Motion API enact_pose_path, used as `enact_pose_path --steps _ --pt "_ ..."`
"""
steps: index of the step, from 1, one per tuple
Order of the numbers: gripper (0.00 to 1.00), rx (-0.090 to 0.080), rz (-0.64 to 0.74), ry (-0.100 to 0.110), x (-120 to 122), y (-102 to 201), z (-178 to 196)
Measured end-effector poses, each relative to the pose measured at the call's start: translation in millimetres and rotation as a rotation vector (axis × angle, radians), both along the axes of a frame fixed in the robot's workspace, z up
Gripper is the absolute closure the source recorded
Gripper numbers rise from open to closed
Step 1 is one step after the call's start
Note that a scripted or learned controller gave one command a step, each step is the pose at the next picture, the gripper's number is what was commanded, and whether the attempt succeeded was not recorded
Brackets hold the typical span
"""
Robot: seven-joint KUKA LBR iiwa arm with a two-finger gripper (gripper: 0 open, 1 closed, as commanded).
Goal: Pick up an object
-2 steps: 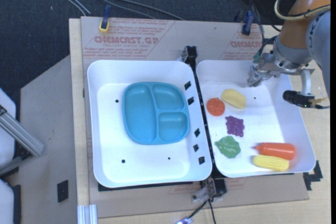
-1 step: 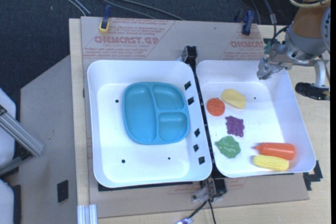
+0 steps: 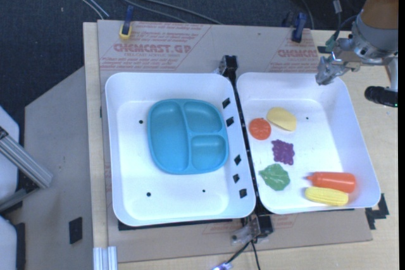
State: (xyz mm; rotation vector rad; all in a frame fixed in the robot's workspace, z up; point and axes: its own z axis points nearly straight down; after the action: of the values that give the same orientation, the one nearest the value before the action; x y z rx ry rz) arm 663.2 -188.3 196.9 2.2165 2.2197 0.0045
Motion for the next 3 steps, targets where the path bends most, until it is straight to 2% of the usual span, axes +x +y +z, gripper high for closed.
enact_pose_path --steps 1,2,3 --pt "1.0 -0.001 0.0 -0.002 0.1 0.5 65.6" --pt "1.0 0.003 0.001 0.008 -25.9 36.3 57.7" --pt "1.0 0.004 0.003 0.01 -50.9 87.7 44.0"
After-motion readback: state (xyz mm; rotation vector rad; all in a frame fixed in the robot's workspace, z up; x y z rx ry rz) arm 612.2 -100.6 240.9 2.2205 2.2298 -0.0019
